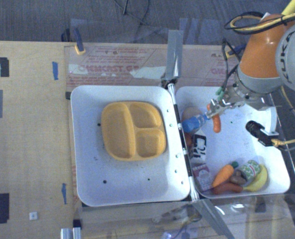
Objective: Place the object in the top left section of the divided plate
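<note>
I see the wooden bench (28, 143) carrying two white bins: the left bin (130, 185) near its middle, the right bin (274, 178) toward its right edge.

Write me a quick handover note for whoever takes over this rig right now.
Gripper: over the right bin, near its upper left corner. A small orange carrot-like piece hangs just below it; grip not confirmed.
Yellow divided plate: in the left bin, no item in any section.
Other toys sit along the right bin's left and lower edges.
Done: nothing placed yet.
Left: carry the object to the plate's top left section and release it.
</note>
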`<state>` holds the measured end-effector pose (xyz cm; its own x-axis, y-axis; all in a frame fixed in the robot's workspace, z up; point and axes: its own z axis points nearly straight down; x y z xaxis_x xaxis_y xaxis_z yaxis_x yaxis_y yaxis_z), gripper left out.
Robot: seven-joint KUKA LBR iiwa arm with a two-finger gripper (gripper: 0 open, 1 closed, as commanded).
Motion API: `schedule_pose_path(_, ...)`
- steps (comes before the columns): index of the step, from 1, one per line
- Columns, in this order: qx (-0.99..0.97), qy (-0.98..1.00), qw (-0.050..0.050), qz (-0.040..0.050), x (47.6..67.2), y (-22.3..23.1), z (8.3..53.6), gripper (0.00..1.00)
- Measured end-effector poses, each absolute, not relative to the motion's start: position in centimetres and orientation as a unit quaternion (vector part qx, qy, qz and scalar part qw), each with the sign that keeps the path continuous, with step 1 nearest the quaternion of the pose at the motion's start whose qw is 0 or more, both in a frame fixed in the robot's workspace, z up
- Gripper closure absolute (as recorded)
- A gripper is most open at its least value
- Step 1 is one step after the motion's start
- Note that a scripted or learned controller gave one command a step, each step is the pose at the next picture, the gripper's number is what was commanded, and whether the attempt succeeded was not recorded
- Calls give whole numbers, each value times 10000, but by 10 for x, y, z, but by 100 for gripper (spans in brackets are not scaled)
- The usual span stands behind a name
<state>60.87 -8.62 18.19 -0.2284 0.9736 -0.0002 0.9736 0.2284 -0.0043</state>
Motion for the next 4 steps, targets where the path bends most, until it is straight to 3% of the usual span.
schedule_pose_path(1,-6146,-7889,5,6,625,-4,182,100)
schedule_pose_path(2,-4444,-8958,20,8,623,49,182,100)
schedule_pose_path(3,-4320,-9019,-1,1,655,32,182,100)
schedule_pose_path(4,-4921,-8706,24,11,634,30,182,100)
